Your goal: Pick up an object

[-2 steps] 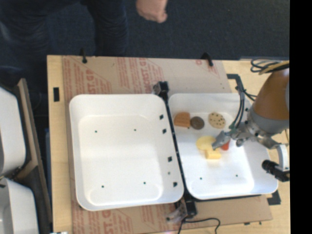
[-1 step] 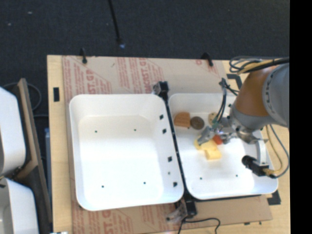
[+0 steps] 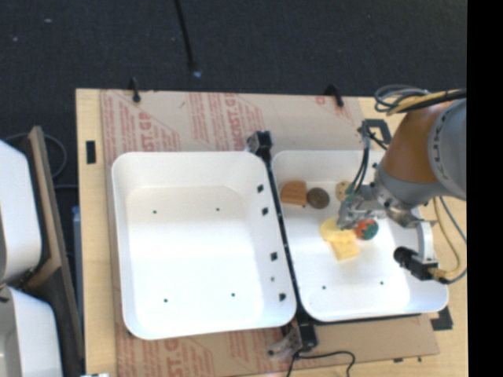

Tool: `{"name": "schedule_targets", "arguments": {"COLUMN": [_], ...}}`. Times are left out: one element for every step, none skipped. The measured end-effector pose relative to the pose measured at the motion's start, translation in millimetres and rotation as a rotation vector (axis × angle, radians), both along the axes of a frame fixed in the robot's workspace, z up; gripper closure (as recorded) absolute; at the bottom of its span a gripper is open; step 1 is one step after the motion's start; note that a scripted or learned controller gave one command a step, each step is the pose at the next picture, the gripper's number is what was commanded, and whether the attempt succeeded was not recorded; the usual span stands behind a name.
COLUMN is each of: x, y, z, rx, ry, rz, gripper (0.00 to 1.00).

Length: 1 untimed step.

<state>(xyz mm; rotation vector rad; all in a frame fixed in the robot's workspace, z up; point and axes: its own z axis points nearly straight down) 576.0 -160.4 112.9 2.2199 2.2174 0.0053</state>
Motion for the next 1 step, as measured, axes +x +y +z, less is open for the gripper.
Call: {"name": "schedule_targets", "arguments": {"x": [-0.2], "y": [0.0], "z": [-0.5], "rx": [0.0], "ry": [0.001], "rz": [0.0], "gripper": [0.0]}}
